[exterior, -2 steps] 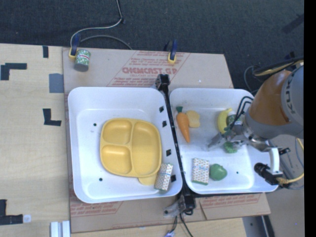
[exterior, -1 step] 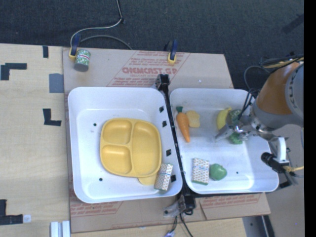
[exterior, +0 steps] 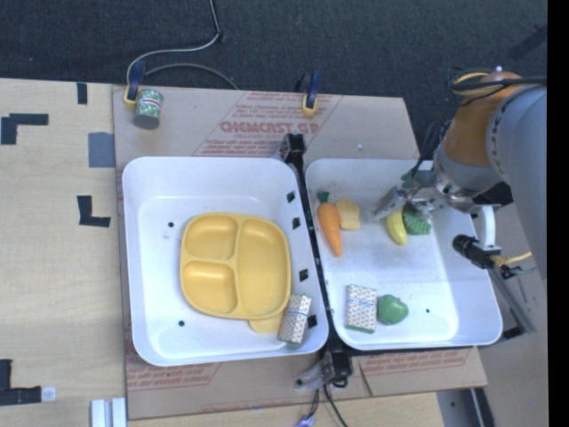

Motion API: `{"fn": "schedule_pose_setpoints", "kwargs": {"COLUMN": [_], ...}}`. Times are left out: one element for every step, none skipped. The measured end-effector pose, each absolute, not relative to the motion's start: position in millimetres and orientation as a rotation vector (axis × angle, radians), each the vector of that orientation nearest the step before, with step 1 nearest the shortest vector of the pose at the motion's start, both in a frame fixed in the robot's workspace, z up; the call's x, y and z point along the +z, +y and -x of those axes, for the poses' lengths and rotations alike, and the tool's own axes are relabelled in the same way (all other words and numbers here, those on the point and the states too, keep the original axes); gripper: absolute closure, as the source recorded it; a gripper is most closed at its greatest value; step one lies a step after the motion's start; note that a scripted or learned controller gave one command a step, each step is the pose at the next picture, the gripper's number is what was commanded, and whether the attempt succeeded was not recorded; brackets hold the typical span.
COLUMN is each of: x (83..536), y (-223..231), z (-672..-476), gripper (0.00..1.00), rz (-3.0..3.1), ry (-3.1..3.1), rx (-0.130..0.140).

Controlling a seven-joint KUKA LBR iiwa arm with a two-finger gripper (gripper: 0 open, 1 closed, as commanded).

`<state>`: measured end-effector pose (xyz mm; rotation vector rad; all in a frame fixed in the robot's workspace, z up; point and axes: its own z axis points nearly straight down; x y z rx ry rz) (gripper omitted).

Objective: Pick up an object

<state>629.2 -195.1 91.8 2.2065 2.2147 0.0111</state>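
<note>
Lowest in the frame, in the right bin (exterior: 462,327), a small patterned packet (exterior: 361,308) and a green pepper-like toy (exterior: 391,309) lie touching, well apart from the pincer (exterior: 404,205). Further up, a carrot (exterior: 330,227) runs lengthwise beside the bin's left wall, a pale yellow piece (exterior: 348,213) just to its right. Further right, a yellow banana-like toy (exterior: 396,229) and a green piece (exterior: 417,224) sit directly under the pincer, banana slightly to frame-left, its long axis running roughly up-down in the frame. How wide the pincer stands, and whether it grips anything, I cannot tell. The nearest pick looks like this pair.
</note>
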Motion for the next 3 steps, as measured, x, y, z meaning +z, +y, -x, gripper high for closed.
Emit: {"fn": "schedule_pose_setpoints", "kwargs": {"x": [92, 92, 92], "y": [-193, -194, -195], "z": [-592.3, -596.4, -573.6], "gripper": [0.0, 0.0, 0.0], "rz": [-2.203, -2.207, -2.203], "ry": [2.209, 2.212, 2.209], "rx": [0.013, 0.011, 0.014]}}
